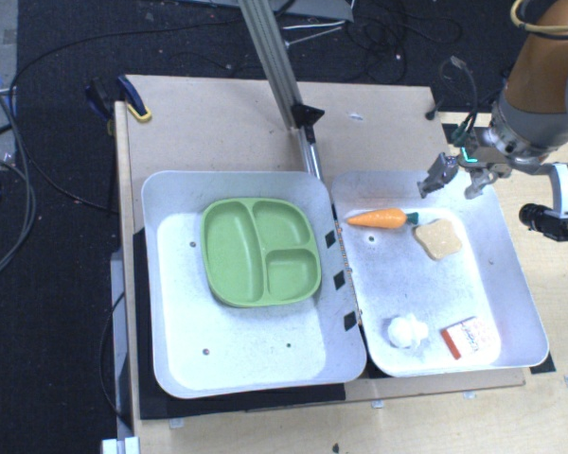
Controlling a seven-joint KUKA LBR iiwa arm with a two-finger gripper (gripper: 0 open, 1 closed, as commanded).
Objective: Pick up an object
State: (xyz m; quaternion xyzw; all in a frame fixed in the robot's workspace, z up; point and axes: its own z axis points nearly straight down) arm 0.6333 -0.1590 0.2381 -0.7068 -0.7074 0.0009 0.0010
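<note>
Two shallow white bins sit side by side on a pale bench [218, 112] over dark, cable-strewn floor. Left bin [170, 348]: green divided plate [262, 252]. Right bin [511, 291]: carrot [377, 218], tan sponge-like block [438, 239], white lump [407, 330], red-and-white packet [470, 338]. Gripper [459, 181], fingers apart and holding nothing, hovers above the right bin's far edge. Arm cut off at frame edge.

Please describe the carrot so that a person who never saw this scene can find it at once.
Look at the right white bin, at its far edge near the divider. The carrot lies there on its side, left of the tan bread piece. It alone is orange, long and pointed.
</note>
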